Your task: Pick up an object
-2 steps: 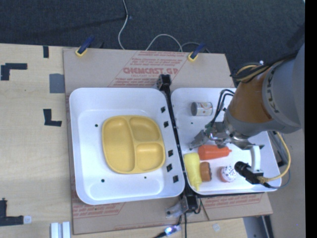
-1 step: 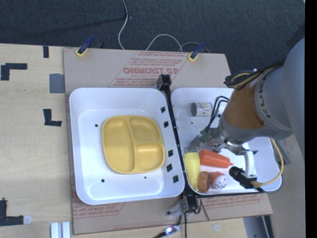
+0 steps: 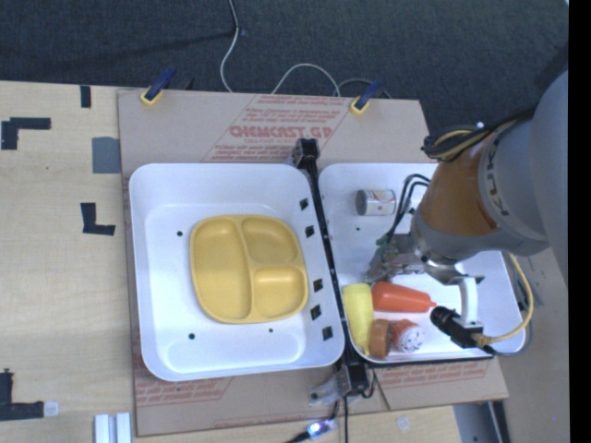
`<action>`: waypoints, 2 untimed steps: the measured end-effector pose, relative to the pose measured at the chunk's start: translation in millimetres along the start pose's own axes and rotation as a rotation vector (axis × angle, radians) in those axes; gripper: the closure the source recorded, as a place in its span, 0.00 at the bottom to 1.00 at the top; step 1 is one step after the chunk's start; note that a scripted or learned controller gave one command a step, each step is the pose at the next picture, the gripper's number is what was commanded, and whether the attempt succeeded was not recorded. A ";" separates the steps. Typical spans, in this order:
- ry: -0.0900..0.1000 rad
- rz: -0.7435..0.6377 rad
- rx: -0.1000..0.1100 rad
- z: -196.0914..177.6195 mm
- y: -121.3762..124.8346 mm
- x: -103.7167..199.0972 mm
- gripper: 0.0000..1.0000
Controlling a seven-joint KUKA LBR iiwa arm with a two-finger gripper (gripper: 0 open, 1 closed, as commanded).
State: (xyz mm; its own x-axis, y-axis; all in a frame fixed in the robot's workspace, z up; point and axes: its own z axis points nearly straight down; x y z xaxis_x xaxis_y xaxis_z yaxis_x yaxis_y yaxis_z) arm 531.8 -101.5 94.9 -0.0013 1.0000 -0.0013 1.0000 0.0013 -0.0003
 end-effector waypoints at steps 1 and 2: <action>0.002 -0.001 -0.002 -50.1 -5.4 8.8 1.00; 0.001 -0.001 -0.004 -98.1 4.8 10.5 1.00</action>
State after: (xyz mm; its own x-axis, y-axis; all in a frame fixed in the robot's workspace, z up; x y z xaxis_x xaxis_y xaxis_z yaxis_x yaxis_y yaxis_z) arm 536.6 -90.9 193.0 -0.0020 1.0000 -0.0005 1.0000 0.0020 0.0036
